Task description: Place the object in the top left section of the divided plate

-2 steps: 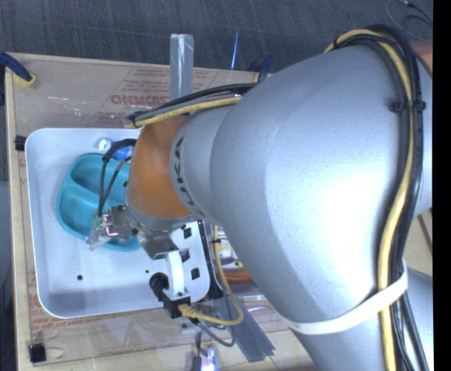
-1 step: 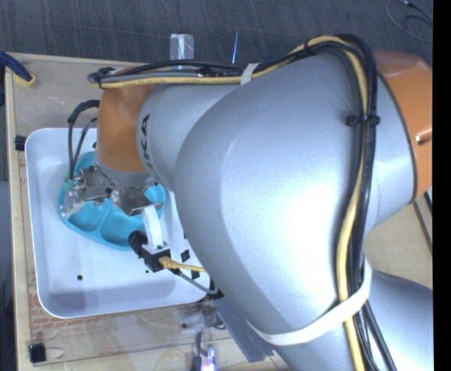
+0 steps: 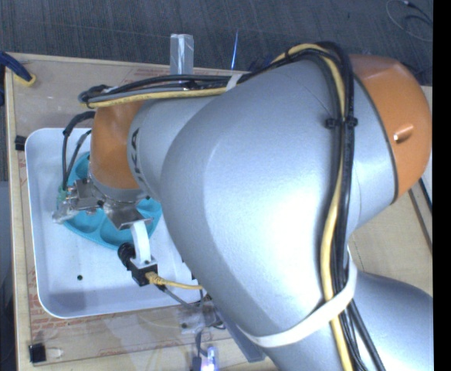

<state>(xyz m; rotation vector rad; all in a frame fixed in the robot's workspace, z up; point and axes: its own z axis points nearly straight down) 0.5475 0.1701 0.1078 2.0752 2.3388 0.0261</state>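
Arm [image 3: 287,207] over left bin [image 3: 44,207] | wrist above blue plate [image 3: 94,226]

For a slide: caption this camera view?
Grey KUKA arm lowers its hand over the blue divided plastic plate in the shallow white bin.

1 fixed camera looks down slantwise, overhead.

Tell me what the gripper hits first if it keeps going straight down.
Most likely the blue divided plate directly beneath the gripper, inside the white bin; depth between them is hard to judge.
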